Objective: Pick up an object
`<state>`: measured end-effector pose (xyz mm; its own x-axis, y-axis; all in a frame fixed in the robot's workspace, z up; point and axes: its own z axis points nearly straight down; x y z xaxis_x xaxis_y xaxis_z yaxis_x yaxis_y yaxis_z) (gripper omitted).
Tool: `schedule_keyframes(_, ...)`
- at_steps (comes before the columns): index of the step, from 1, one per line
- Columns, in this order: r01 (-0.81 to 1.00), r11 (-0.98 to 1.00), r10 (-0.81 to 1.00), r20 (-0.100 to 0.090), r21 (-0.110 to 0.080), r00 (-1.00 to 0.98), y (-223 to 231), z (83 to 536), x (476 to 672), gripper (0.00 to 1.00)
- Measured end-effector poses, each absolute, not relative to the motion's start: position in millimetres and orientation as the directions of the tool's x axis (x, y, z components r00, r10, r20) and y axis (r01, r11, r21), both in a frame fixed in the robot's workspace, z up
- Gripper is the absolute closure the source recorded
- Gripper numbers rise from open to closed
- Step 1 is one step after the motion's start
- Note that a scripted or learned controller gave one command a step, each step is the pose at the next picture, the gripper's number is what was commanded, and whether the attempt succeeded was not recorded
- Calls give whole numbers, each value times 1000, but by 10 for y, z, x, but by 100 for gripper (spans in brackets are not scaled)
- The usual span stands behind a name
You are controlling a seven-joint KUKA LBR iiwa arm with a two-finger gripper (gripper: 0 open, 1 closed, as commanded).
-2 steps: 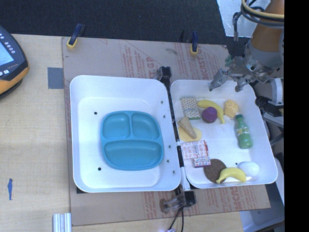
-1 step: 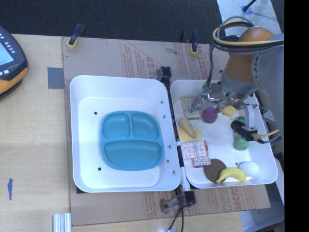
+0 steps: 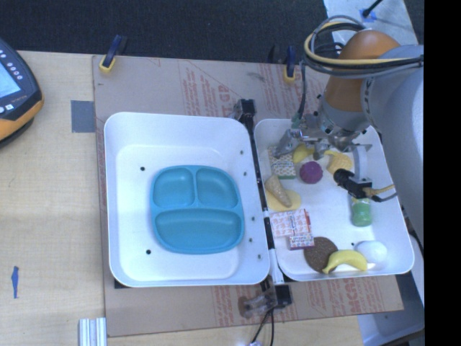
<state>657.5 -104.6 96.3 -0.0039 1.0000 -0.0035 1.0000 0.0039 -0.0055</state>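
Camera view from up high lets us see the gripper (image 3: 308, 140) low over the back part of the right bin (image 3: 328, 211), and we cannot tell if it is open or shut. We see nothing held in it. Just under it lies a small yellow piece (image 3: 302, 153), touching it or nearly so. A purple ball (image 3: 311, 172) sits just in front of that piece, and another yellow thing (image 3: 340, 161) lies just to the right of the ball. A little checked packet (image 3: 283, 169) lies to the left of the ball, near the wall between the two bins. In front of the packet we see a long pale yellow thing (image 3: 278, 192) lying at a slant. A green block (image 3: 361, 213) stands by the right side of the bin. A red and white packet (image 3: 294, 228) lies nearer the front, by the left wall. At the front of the bin a brown round thing (image 3: 318, 251) touches a banana (image 3: 346, 262), and a white egg (image 3: 372, 251) sits just to the right of the banana. The left bin (image 3: 130, 193) holds a blue plate (image 3: 197, 209) with three parts, flat in the middle. Both bins rest on a brown board (image 3: 180, 92) on the bench.
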Motion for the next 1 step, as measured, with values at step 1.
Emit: schedule_keyframes(1, 1000, 0, 1000, -9, -18, 0, -1111, 1077, 6543, 100)
